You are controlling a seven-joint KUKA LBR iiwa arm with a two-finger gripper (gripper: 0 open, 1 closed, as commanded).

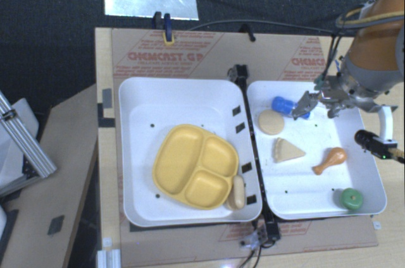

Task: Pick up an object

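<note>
I have the arm (380,45) reaching over the far right corner of the right bin (373,197), wrist turned down toward the bin floor. The gripper (319,102) hangs over the far edge of that bin, just beside the blue object (283,105). The dark fingers look splayed apart with nothing between them, so I read the jaws as spread and holding nothing. That posture suits a descent onto whatever lies under it, though I judge no grasp has been made yet.

Right bin contents:
- blue object, near the far left corner, touching or almost touching the round tan piece (271,122) on its near side
- pale wedge (288,150), about mid-floor toward the left wall
- orange drumstick-shaped toy (330,160), mid-floor, well apart from the wedge
- green round toy (350,198), at the near right corner

Any of these would serve the task; the blue one is closest to the fingers, so I take it as the likely target.

Left bin (139,134) contents:
- yellow divided tray (196,165), sitting toward the near right corner, tilted askew to the bin walls
- small beige piece (237,192), lying against the tray's near right edge, close to the divider between the bins

The tan piece crowding the blue object could get nudged or caught on closing.
</note>
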